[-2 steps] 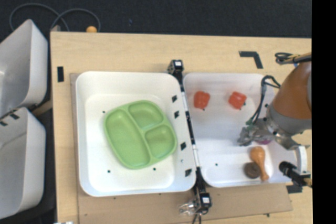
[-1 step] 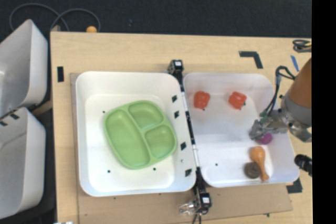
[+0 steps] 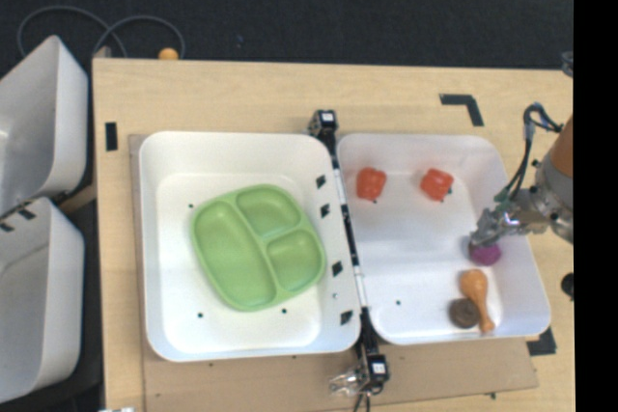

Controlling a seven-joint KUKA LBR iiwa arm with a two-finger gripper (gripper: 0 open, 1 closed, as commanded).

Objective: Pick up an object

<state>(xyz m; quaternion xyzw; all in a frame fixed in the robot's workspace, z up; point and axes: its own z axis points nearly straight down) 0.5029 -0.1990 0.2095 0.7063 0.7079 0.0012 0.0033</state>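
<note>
**Gripper down over the purple piece in the right bin**

Camera view from above: the arm comes in from the right, and the gripper [image 3: 488, 234] sits low at the right side of the right bin [image 3: 406, 314], directly on top of a small purple object [image 3: 486, 254]. Whether the claw is clenched or released, I cannot tell from here. Below it lie an orange drumstick-shaped piece [image 3: 477, 292] and a brown lump [image 3: 463, 313], touching each other. Two red pieces [image 3: 372, 183] [image 3: 436, 184] sit near the bin's far wall, apart. Over in the left bin [image 3: 159, 304], a green divided plate [image 3: 257, 246] lies flat.
</note>
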